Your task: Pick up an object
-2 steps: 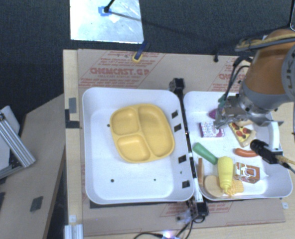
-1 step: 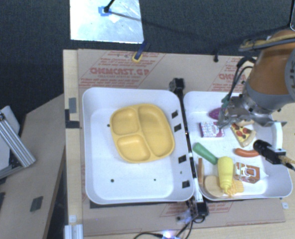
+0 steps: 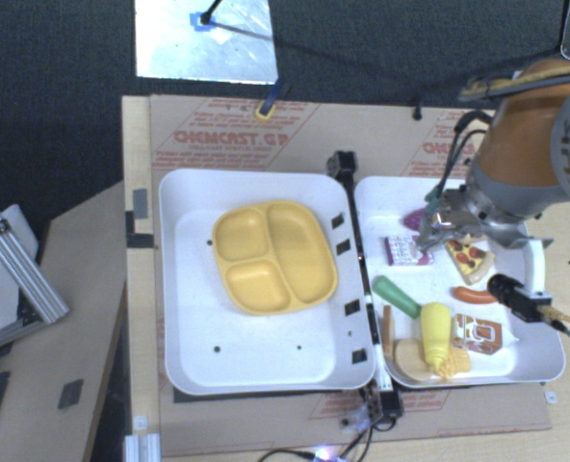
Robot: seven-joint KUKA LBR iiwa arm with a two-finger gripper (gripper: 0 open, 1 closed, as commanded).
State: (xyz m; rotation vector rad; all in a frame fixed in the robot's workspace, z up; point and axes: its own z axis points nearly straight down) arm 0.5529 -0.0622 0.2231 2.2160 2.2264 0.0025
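Note:
My gripper (image 3: 437,223) hangs low over the back part of the right bin (image 3: 545,359), under the grey wrist and orange band. Just left of it lies a purple toy (image 3: 413,219), partly hidden by the gripper. A small pink and white packet (image 3: 401,250) sits just below it. To its right a pizza slice (image 3: 469,260) lies flat. Nearer the front are a red sausage (image 3: 473,295), a green cucumber (image 3: 396,295), a yellow mustard bottle (image 3: 436,326), a corn cob (image 3: 454,361), a bread slice (image 3: 410,359) and a red and white carton (image 3: 480,335).
The left bin (image 3: 184,258) holds a yellow divided plate (image 3: 271,256). A black clip divider (image 3: 354,258) runs between the bins. A black part of the arm (image 3: 516,298) reaches over the right bin's right side. A shiny metal sheet (image 3: 206,25) lies behind the bench.

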